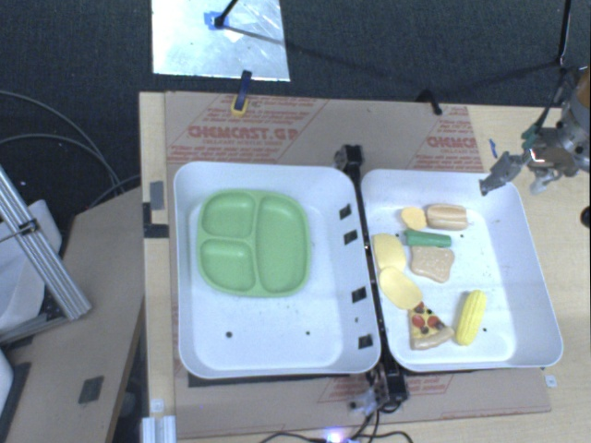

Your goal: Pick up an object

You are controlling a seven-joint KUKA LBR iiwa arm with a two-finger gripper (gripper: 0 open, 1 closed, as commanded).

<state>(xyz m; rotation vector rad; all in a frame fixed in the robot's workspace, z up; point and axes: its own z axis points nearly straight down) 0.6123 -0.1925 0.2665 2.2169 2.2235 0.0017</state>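
The right bin [531, 275] holds toy food: a hot dog bun [447, 216], a small yellow piece [413, 218], a green pod [427, 239], a tan toast piece [432, 263], two pale yellow slices [389, 250] [401, 288], a pizza slice [427, 326] and a corn cob [471, 317]. My gripper [517, 181] hangs over the bin's far right corner, up and to the right of the bun. It is open, its fingers spread, with nothing between them.
The left bin [189, 330] holds a green divided plate [254, 243]. A black hinge strip [360, 247] runs between the bins. Cardboard [305, 132] lies under both, and a shiny sheet [217, 26] sits at the back.
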